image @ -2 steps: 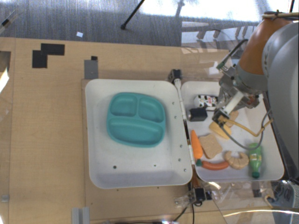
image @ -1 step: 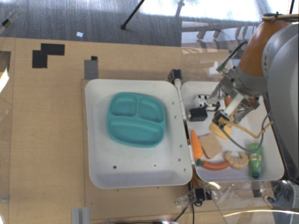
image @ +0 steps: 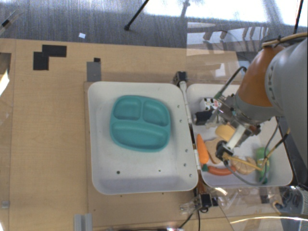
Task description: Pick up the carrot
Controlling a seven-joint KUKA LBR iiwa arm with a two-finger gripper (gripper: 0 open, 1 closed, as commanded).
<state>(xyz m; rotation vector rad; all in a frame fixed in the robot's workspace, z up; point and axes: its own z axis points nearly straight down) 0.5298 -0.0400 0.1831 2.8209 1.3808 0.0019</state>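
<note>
The carrot (image: 202, 150) is a slim orange taper lying lengthwise against the left wall of the right bin (image: 284, 177), its thin end pointing to the far side. My gripper (image: 208, 112) hangs low over the far left part of that bin, a short way beyond the carrot's thin end and slightly to its right. Nothing shows in its grasp. The grey arm with its orange band (image: 257, 83) reaches in from the right and hides the bin's far right part.
A red, chili-like piece (image: 220, 172) lies by the carrot's thick end at the bin's near wall. A yellow piece (image: 224, 130) sits mid-bin, and a green item (image: 261, 160) lies at the right. The left bin (image: 144, 182) holds a teal divided plate (image: 140, 123).
</note>
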